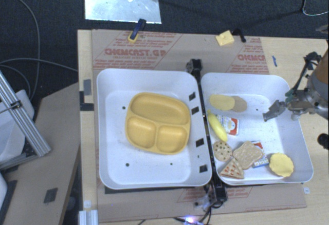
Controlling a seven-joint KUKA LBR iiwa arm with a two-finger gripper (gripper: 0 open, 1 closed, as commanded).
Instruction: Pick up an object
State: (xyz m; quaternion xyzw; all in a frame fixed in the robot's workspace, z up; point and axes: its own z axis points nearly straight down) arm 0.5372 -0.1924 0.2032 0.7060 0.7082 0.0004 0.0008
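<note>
The right bin (288, 85) holds several toy foods. A yellow round piece (221, 101) lies beside a tan round piece (238, 104) at the back left. A banana (216, 126) and a small white packet (231, 125) sit below them. At the front lie a cookie (222, 150), a toast slice (247, 154), a pizza slice (232, 170) and a yellow lump (281, 164). My gripper (271, 111) hangs over the bin's right middle, above bare floor and apart from every piece, with nothing seen in it.
The left bin (110, 116) holds a yellow divided plate (157, 122). A black clamp strip (200, 116) joins the bins. A yellow block (224, 38) and a blue-yellow tool (136, 30) lie on the cardboard behind. A metal frame (23, 121) stands at far left.
</note>
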